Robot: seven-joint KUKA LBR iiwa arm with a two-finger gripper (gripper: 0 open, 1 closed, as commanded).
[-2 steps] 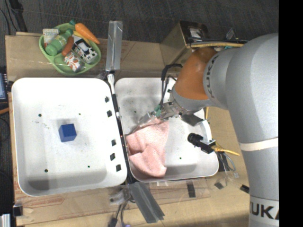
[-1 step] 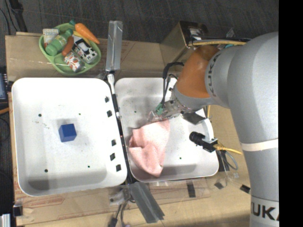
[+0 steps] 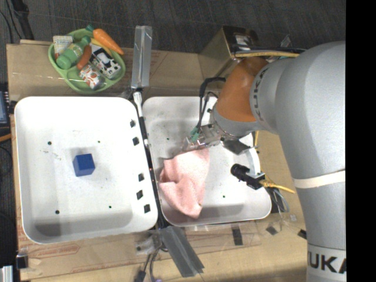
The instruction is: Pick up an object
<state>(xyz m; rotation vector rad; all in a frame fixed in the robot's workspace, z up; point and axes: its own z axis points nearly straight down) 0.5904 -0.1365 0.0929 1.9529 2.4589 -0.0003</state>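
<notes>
Currently the pink cloth (image 3: 185, 184) is lying crumpled in the right bin (image 3: 235, 207), filling that bin's left-hand half and pressing close against its left wall. It is showing as soft, napped fabric, pale salmon in colour and plain, with no pattern. Folds are running down it, and a thick rolled lump is bunching at the end nearest the bin's front wall. A second fold is bulging out toward the bin's left wall, about halfway along.

Its long axis is running from the bin's middle toward the bin's front wall, at a slight slant. The upper end is leaning toward the bin's right side and the lower end toward its front-left corner. The upper end is narrowing to a flatter, squarer edge; the lower end is looking wider and rounder.

The gripper (image 3: 202, 138) is hanging over the middle of the right bin, right at the cloth's upper edge. Whether the claw is spread or pressed together cannot be told from this slant. No cloth is showing clearly inside it.

A blue cube (image 3: 84, 164) is sitting alone in the left bin (image 3: 70, 122), well apart from the right bin. A green bowl (image 3: 64, 80) of toy food is standing on the bench beyond the right bin's far-left corner.
</notes>
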